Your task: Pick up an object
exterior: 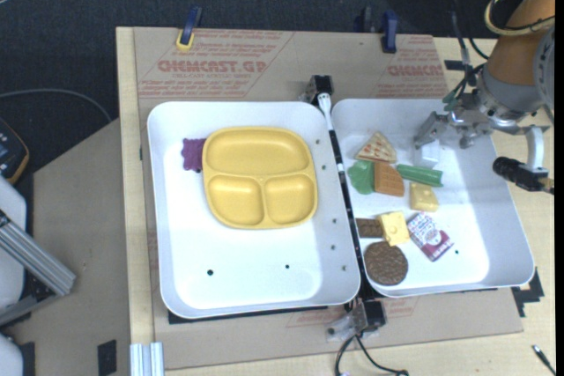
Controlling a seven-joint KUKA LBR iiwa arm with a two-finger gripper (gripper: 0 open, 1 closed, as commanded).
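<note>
My gripper [447, 135] hangs over the back of the right bin [502, 216], open, its two fingers spread with nothing between them. Just left of it and nearer the front lie the toy foods: a triangular sandwich slice [377, 147], a green leaf piece [360, 177], an orange piece [388, 179], a green stick [419, 174] and a small yellow block [424, 197]. Nearer the front edge lie a brown bar [369, 228], a yellow cheese piece [395, 227], a red and white packet [429, 236] and a round brown cookie [385, 262].
The left bin [176, 216] holds a yellow divided plate [260, 175] with a purple piece [191, 154] at its left side. A black ridge [339, 180] separates the bins. The arm's orange band [527, 18] stands at the right edge.
</note>
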